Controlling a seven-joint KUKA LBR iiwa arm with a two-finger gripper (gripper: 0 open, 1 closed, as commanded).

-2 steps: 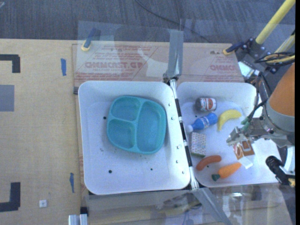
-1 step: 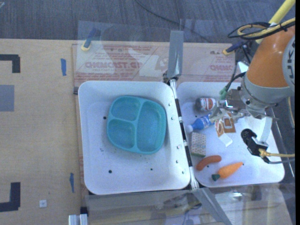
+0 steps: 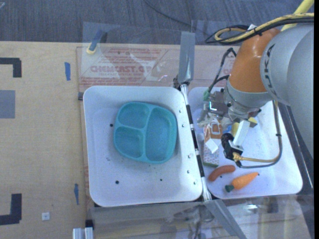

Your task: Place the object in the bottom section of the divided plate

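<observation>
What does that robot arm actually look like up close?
The arm is thick, rounded and smooth grey, with a bright orange band above the wrist and dark lettering on the grey shell. Yellow and black cables loop along its upper side.

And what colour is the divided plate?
Teal; the divided plate shows best in the camera view.

The round-cornered teal divided plate (image 3: pixel 146 132) looks like smooth, faintly glossy plastic, the shallow white left bin (image 3: pixel 99 148) like matt plastic, the pale tan bench (image 3: pixel 40 133) like matt wood, and the rounded grey arm shell (image 3: pixel 294 63) smooth and semi-glossy.
</observation>
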